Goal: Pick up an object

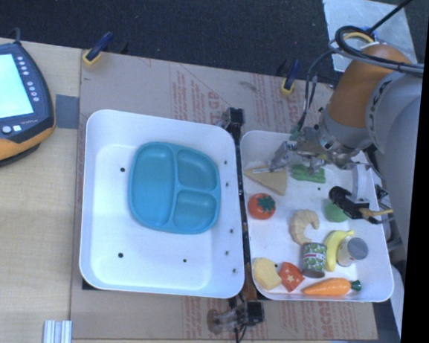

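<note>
A pale wooden bench (24, 217) is lying under a slanted overhead camera, with a sheet of brown printed cardboard (206, 92) covering its middle. Two shallow white plastic bins are sitting on the cardboard side by side, their rims touching.

The left bin (95, 261) is holding a light blue plastic plate with three compartments (174, 187), lying flat near the bin's far half.

The grey robot arm with an orange band (364, 87) is reaching in from the right, over the far end of the right bin (380, 282). Its two-finger gripper (297, 153) is hanging low over that bin's far left corner, just above a tan triangular wedge (267, 181) and a flat green piece (308, 173). Whether the gripper is clenched or released cannot be told from this angle.

Spread through the right bin are toy foods: a red tomato (261, 205), a beige curled pastry (303, 225), a yellow banana (335, 247), a small dark tin can (313, 259), an orange carrot (329, 287), a red strawberry-like piece (290, 276) and a pale yellow chunk (266, 272).

A grey and orange handheld control tablet (11, 108) is resting at the bench's far left.
</note>
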Controlling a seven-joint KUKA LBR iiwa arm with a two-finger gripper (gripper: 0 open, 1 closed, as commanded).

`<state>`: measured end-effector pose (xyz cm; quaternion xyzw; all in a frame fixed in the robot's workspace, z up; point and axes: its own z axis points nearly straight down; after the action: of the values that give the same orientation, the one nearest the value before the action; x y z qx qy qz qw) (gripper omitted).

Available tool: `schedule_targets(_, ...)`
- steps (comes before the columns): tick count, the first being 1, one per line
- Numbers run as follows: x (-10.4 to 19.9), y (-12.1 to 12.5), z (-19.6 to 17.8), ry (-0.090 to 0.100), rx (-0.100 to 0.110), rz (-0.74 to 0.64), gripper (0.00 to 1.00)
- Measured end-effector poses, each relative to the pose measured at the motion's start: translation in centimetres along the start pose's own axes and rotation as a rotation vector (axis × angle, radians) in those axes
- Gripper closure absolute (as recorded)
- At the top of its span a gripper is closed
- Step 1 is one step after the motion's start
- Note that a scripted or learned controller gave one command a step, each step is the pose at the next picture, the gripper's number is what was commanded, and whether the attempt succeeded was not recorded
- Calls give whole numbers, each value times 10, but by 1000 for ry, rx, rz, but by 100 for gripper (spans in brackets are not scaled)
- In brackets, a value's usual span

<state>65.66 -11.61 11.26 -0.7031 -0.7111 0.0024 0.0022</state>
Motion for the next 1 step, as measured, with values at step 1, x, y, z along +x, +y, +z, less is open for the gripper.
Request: schedule_targets(1, 18, 0, 17, -4, -8, 7, 0)
